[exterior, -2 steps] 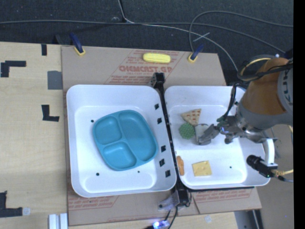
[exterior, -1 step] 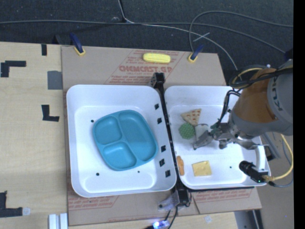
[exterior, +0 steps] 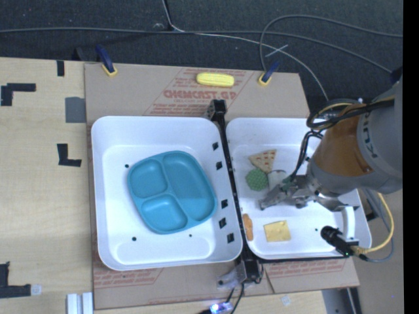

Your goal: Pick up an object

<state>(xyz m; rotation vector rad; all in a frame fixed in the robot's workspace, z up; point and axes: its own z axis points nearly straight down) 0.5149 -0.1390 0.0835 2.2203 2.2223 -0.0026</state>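
Near the middle of the right bin (exterior: 298,128), your gripper (exterior: 267,201) sits just below the green ball (exterior: 257,179). You cannot tell whether it is grasping anything.

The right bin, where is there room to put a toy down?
In the right bin, the bare floor runs along the far wall, behind the cracker. It is crowded in the middle, where the green ball, the claw and the yellow cheese sit close together.

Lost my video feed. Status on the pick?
Gripper low in right bin, nothing visibly held. Green object just beside it. Yellow piece and tan piece nearby.
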